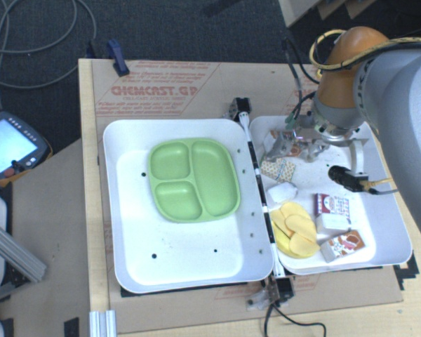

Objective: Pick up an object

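The end effector (pixel 305 142) hung low over the far end of the right bin (pixel 389 248), just beside a small patterned packet (pixel 278 168) — whether its grip was apart or together, I could not tell. The packet lay near the bin's inner wall, with the yellow slices (pixel 297 229) nearer the camera. It looked light, soft and crinkly — likely to slip, so best taken across its short middle.

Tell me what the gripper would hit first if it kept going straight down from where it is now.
Probably the crumpled patterned packet at the back of the right bin, or the bin floor beside it. The gripper hangs over that corner, but depth is hard to judge.
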Action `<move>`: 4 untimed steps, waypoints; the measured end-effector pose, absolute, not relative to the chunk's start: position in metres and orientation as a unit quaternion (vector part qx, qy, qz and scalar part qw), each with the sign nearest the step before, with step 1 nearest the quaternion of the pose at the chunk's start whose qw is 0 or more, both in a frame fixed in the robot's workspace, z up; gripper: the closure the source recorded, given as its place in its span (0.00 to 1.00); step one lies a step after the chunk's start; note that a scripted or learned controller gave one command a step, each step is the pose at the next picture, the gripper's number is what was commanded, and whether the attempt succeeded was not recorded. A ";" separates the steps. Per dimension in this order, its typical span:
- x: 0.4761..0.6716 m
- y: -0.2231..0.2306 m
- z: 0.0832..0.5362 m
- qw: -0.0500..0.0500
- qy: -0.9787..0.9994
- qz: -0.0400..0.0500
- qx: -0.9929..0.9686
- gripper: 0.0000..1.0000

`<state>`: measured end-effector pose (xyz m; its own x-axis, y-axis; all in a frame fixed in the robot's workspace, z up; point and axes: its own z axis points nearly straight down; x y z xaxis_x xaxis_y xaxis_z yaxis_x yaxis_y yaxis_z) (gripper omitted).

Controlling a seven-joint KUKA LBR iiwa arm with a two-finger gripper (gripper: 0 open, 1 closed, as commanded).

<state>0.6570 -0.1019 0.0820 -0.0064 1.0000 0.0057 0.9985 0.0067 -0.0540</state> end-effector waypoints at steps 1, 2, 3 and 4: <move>0.657 -0.102 0.082 0.021 -0.709 0.017 -0.704 0.00; 0.657 -0.107 0.081 0.025 -0.710 0.014 -0.703 0.00; 0.657 -0.102 0.082 0.020 -0.709 0.018 -0.705 0.00; 0.657 -0.106 0.082 0.023 -0.710 0.015 -0.704 0.00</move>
<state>0.6572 -0.1056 0.0816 -0.0082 0.9999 0.0113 0.9985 0.0088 -0.0543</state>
